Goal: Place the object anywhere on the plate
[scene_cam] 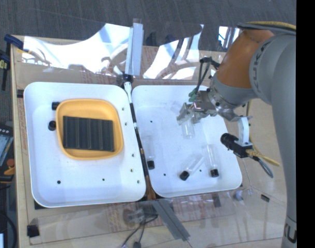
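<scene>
Two clear tubes (203, 163) lie faint in the right bin (162, 185); gripper (187, 115) state unreadable.

My gripper (187, 112) hangs over the upper middle of the right bin (162, 185). Two clear tubes with black caps (191, 168) (212, 161) lie near that bin's front. In the left bin (38, 185) sits a yellow plate (90, 106) with a dark ribbed insert (89, 133).

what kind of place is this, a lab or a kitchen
Likely a robotics lab test bench: a grey arm with an orange band reaches over two shallow white plastic bins, one holding a yellow rectangular plate, the other clear tubes with black caps.
</scene>
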### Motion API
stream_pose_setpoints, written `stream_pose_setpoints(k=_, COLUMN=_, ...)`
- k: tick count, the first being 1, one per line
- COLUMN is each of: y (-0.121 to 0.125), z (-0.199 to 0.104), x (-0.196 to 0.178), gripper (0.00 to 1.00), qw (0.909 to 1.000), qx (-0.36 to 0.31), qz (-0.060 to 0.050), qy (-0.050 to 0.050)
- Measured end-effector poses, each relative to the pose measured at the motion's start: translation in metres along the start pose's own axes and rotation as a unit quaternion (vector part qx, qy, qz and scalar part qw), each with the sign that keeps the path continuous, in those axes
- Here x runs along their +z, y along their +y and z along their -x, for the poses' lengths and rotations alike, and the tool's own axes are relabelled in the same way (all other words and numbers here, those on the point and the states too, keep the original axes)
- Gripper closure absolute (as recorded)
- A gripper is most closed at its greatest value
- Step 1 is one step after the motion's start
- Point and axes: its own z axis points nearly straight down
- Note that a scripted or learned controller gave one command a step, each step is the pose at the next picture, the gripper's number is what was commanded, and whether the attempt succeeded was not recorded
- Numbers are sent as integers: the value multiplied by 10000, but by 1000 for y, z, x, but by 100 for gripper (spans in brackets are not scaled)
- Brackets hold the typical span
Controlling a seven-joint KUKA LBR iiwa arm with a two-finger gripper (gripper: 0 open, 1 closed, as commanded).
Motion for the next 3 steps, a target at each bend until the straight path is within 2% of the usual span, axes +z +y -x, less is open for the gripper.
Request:
stream_pose_setpoints(k=1, y=-42, z=-39, x=33, gripper=100, qw=9900, qx=-1412, qz=-15, qy=18)
stream_pose_setpoints(k=2, y=-10, z=-90, x=-83, gripper=100, qw=9809, qx=-1947, qz=17, qy=2)
stream_pose_setpoints(k=3, y=-3, z=-79, x=4, gripper=100, qw=9603, qx=-2788, qz=-9, qy=11)
